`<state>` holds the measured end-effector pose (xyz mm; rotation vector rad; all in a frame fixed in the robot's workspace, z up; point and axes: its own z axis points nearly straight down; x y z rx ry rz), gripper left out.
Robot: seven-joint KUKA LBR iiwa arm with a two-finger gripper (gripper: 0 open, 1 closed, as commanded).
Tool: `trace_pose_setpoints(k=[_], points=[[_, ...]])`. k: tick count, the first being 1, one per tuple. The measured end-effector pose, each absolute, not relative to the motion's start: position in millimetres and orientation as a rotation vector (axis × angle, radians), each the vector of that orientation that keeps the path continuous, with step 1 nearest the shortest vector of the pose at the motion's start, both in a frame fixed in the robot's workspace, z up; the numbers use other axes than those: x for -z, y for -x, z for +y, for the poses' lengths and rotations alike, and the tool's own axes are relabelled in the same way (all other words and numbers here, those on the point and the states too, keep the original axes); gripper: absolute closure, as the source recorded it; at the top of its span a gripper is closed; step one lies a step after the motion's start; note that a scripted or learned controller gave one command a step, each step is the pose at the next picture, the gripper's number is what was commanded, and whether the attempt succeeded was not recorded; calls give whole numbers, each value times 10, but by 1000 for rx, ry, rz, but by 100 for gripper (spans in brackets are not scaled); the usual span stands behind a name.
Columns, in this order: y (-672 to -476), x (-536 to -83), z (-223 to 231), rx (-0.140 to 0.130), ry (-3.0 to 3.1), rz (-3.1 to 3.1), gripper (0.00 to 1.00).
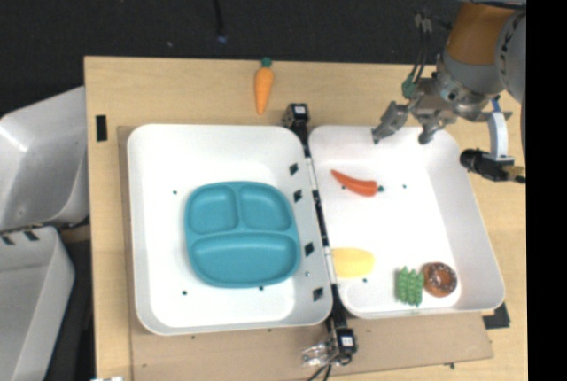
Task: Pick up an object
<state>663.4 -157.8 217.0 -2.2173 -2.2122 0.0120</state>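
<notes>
I've got the gripper [407,130] parked over the far edge of the right bin [467,202], fingers spread and empty — nothing grabbed yet. Closest target's the red chili pepper [355,184], just nearer and left of it — probably the easiest pick.

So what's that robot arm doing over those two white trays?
It is trying to pick something up. Its gripper hangs open over the far edge of the right bin, holding nothing. Below it in that bin lie a red chili pepper, a yellow piece, a green piece and a brown doughnut. The left bin holds a blue divided plate. An orange carrot sits on the bench behind the bins.
</notes>
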Motion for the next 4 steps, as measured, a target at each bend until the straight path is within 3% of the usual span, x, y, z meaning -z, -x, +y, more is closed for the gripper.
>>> trace_pose_setpoints(k=[1,3,4], points=[[-6661,-2255,-1575,1,2222,-2222,0],[-6609,-1225,-1515,-4,2221,-2222,0],[-6612,-1010,-1529,-3,2222,-2223,0]])
